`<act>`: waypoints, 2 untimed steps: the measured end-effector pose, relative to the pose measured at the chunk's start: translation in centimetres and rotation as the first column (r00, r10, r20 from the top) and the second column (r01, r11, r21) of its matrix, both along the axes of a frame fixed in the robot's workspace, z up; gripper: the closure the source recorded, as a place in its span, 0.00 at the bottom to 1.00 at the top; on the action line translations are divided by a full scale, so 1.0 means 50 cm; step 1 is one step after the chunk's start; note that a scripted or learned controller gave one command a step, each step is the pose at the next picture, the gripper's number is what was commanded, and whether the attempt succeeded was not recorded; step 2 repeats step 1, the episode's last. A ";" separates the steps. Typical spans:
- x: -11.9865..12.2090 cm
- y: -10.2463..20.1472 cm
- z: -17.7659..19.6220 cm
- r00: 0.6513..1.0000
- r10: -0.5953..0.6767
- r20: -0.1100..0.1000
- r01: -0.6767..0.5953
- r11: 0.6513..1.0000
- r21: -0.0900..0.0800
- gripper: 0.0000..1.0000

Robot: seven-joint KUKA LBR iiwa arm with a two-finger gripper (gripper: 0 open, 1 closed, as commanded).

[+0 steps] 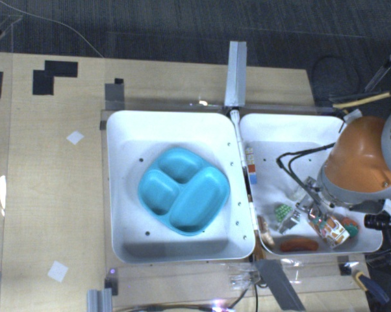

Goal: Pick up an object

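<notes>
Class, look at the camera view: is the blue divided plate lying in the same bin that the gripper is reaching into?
No. The blue divided plate lies in the left bin, while the gripper is down in the right bin.

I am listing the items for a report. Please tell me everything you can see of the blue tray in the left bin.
The blue tray is light blue, smooth and a little glossy, so it looks like plastic. It has rounded corners and three compartments: two smaller ones toward the top and left, and one larger one at the lower right. It lies flat, open side up, turned at an angle to the walls of the left bin. It rests on the bin's floor near the middle, and the compartments look empty.
</notes>
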State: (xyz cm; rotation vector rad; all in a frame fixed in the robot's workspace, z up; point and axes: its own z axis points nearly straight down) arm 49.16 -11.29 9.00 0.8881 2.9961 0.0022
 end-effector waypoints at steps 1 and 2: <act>0.007 0.001 0.023 1.000 0.002 0.011 -0.002 1.000 -0.002 1.00; 0.007 0.001 0.023 1.000 0.002 0.011 -0.002 1.000 -0.002 1.00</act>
